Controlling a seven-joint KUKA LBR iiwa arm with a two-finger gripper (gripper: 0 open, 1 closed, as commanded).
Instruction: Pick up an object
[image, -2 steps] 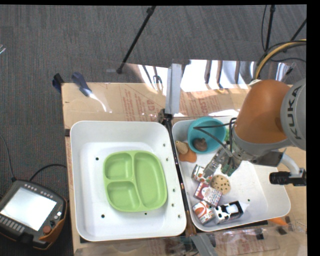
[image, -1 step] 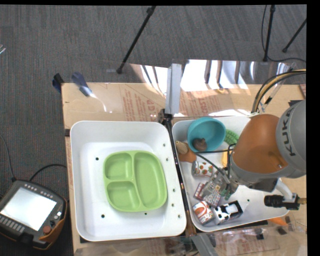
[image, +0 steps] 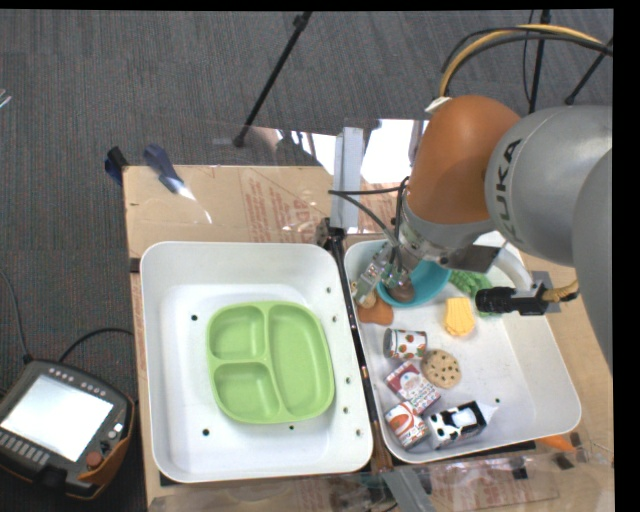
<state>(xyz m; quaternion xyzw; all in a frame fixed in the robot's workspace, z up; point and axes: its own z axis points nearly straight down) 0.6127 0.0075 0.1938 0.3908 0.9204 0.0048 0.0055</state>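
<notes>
Camera view: two-finger gripper (image: 388, 280) down at the right white bin's (image: 560, 385) far-left corner over a teal bowl (image: 432, 285); whether it's parted or closed, can't tell. Green divided plate (image: 270, 360) fills the left bin.

The grey arm (image: 545, 185) bears dark letters along its side, cut off by the orange band, of which "UKA" can be made out; the cans and small cartons in the right bin (image: 540, 400) carry printed labels, but these are too small to read.
</notes>
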